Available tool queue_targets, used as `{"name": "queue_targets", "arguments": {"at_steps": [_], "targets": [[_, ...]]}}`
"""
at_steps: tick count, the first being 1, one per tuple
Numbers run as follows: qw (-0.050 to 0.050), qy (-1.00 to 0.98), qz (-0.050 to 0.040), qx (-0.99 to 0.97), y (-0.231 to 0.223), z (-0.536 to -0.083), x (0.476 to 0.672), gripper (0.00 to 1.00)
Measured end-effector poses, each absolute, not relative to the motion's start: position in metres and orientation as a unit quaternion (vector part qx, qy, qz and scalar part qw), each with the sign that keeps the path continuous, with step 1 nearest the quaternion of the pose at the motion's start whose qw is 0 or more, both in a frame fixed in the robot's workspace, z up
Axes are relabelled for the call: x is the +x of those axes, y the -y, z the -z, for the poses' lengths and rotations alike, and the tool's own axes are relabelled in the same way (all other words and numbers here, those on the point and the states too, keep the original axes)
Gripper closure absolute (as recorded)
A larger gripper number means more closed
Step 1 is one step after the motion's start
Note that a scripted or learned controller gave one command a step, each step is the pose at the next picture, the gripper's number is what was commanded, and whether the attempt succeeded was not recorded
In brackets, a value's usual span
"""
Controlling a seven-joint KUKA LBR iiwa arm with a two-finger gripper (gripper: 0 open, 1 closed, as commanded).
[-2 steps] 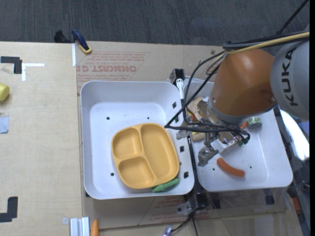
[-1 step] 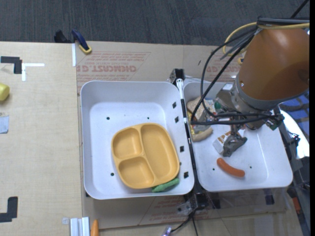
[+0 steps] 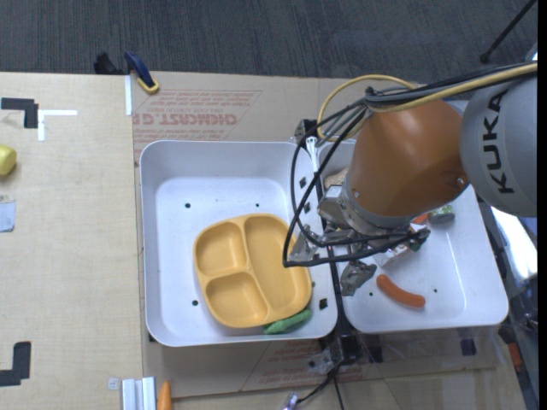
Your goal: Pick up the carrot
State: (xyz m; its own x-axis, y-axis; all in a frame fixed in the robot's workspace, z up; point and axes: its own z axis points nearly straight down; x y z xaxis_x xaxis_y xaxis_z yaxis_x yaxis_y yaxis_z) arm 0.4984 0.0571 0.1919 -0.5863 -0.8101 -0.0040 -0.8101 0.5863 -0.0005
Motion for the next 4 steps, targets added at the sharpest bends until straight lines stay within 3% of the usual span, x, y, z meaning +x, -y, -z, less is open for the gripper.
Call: {"name": "queue_targets", "arguments": {"at_steps": [1,2,3,4], "targets": [[0.001,-0.863,-0.0008,-0.505,-0.120,-0.114,0.482,0.00],[0.005,-0.889,0.0005,-0.457,-0.186,-0.095,0.481,0.00],[0.003,-0.891,0.0034,-0.454,-0.181,-0.104,0.483,1.00],[0.002,-0.920,0.0001,-0.391,-0.173,-0.139,0.479,1.00]]}}
